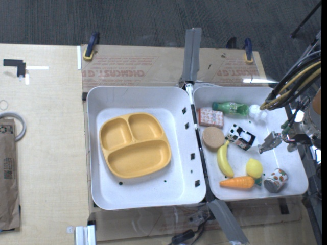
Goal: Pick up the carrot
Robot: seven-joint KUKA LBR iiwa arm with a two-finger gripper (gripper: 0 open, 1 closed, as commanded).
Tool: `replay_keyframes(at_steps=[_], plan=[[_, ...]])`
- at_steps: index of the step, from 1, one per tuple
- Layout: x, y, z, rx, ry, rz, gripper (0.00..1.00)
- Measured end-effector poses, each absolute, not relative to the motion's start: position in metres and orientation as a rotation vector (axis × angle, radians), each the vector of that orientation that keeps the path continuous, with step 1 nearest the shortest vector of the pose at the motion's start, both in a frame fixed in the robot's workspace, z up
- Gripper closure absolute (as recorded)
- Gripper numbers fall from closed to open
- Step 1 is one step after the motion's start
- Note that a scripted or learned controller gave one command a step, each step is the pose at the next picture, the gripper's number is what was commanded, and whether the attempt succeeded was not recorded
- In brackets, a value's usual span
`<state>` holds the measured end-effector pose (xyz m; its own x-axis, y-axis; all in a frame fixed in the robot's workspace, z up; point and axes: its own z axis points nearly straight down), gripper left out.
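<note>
Two white bins sat side by side on a cardboard-lined bench. An orange carrot [237,182] lay near the right bin's [292,188] front wall, beside a banana [224,159] and lemon [254,167]. It was judged light, rigid and slippery, best gripped mid-body. The gripper [269,143] was seen open, holding nothing.

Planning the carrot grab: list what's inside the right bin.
Right bin holds the carrot, banana, lemon, green bottle, red-white packet, round biscuit, small can. Nothing covers the carrot.
</note>
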<state>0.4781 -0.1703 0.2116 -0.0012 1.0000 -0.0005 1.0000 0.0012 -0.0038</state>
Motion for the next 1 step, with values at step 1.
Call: replay_keyframes(at_steps=[1], plan=[[0.4982,-0.1397,0.102,-1.684,-2.649,0.002,0.0]])
